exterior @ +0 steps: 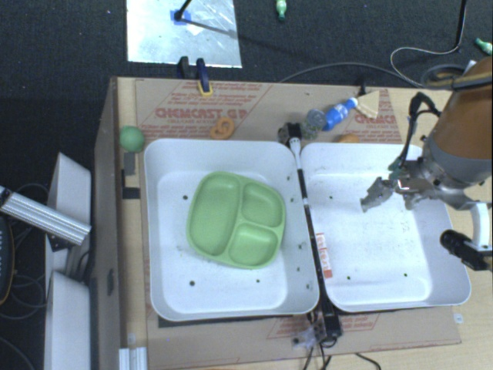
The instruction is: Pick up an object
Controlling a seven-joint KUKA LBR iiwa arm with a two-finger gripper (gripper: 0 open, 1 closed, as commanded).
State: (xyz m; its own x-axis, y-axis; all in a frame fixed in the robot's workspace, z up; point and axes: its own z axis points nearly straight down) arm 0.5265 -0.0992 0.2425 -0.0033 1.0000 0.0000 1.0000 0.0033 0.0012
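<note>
**One green tray, well off from my gripper**

Two white bins sit side by side under the camera. My gripper hangs over the right bin, low above its floor in the upper middle, with my arm coming in from three o'clock. Nothing lies between the fingers that I can see; whether they stand apart or together I cannot tell, since they blur into one grey tip.

From my gripper, the green divided tray lies toward nine o'clock, well apart, across the seam where the bins meet. It rests flat near the middle of the left bin, three compartments facing up, turned slightly askew.

Beyond the bins, at twelve o'clock on the cardboard, a blue bottle lies on its side, and a green ball sits at the left bin's far corner. My wrist's orange band runs off the frame at three o'clock, and the clutter beside the bottle is too small to name.
</note>
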